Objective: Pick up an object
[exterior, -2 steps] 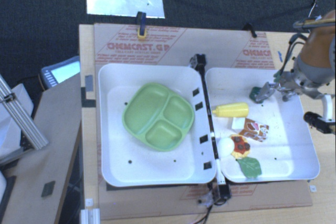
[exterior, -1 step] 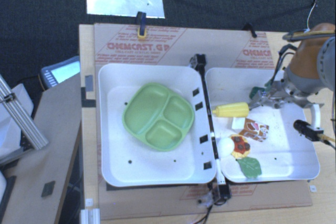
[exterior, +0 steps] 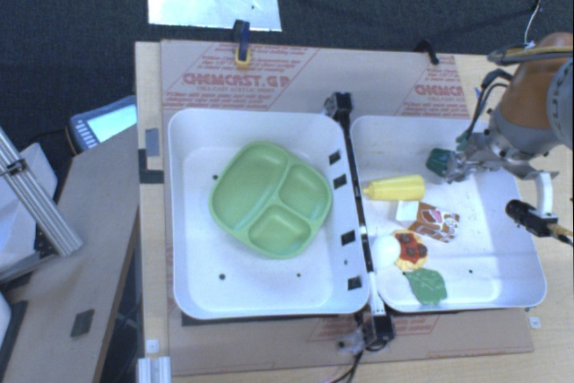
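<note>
Gripper (exterior: 451, 168): you are seeing it closing on the dark green object (exterior: 439, 161).
Place: right bin (exterior: 525, 282), upper part.
Handling: probably light, small; grip is sitting at its edge, may slip.

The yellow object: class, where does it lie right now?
The yellow object lies in the right bin, near the divider, just above the small brown-and-white item.

The arm (exterior: 538, 94) is cut off by the right edge past its orange band. At the tool (exterior: 451, 164), the finger state is too small to tell; a dark green object (exterior: 439, 161) there is unidentifiable. The white item (exterior: 384, 250) lies partly under the bin divider (exterior: 352, 193).
</note>
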You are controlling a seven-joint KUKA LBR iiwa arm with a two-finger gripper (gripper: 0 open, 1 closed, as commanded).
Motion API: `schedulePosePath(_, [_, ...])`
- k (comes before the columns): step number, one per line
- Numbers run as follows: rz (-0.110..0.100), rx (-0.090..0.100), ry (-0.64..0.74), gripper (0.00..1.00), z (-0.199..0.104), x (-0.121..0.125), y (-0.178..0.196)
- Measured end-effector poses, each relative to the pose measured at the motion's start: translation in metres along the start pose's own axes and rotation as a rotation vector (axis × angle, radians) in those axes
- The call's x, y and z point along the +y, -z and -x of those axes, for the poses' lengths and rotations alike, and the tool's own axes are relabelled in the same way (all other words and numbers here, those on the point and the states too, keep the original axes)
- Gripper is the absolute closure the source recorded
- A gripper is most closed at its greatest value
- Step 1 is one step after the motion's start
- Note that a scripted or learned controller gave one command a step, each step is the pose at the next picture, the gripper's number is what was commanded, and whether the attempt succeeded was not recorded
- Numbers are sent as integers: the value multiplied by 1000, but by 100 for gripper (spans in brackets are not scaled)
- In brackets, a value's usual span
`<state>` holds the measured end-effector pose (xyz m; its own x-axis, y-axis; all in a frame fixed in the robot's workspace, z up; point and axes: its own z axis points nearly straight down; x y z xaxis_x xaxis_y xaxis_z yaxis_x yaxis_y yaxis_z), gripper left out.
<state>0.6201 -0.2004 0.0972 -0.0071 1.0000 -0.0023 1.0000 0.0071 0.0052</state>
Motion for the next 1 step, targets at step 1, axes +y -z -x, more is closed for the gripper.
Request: schedulePosePath(1, [3,0,-1,100,-6,2,63])
